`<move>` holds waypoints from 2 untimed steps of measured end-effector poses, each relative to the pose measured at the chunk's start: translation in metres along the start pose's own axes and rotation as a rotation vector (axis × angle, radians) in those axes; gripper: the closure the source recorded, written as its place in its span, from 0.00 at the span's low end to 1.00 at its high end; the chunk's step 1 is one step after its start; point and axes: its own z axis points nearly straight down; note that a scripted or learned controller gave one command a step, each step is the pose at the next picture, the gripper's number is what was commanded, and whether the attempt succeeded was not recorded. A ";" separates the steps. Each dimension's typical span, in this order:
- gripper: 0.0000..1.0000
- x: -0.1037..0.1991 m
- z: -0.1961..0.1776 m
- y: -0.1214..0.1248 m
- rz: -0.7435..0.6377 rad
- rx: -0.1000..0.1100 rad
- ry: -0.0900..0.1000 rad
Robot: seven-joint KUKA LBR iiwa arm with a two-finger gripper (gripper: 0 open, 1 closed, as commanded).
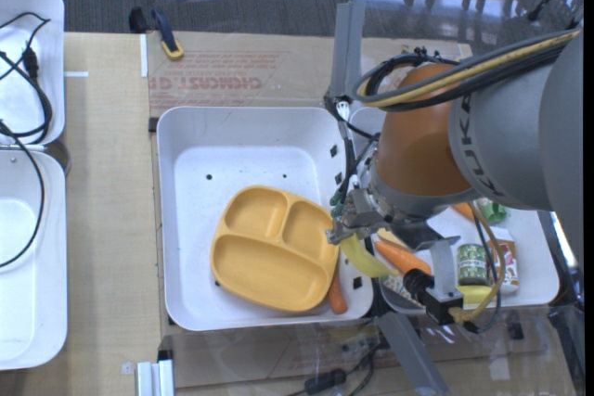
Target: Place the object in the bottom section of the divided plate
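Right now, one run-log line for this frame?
arm: over the wall between the bins | gripper: above banana, grasp unclear | divided plate: left bin, bottom section bare | carrot: beside the plate's rim

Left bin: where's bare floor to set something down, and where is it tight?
Left bin: open floor along its top, between the far wall and the plate, and a strip down the plate's left. The plate's sections are bare too. Tight at the right wall, where a carrot, the banana and the arm crowd in.
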 end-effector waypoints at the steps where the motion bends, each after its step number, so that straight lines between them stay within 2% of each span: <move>1: 1.00 0.039 0.020 0.043 0.026 0.000 -0.001; 2: 1.00 -0.048 -0.050 0.027 -0.002 -0.002 -0.001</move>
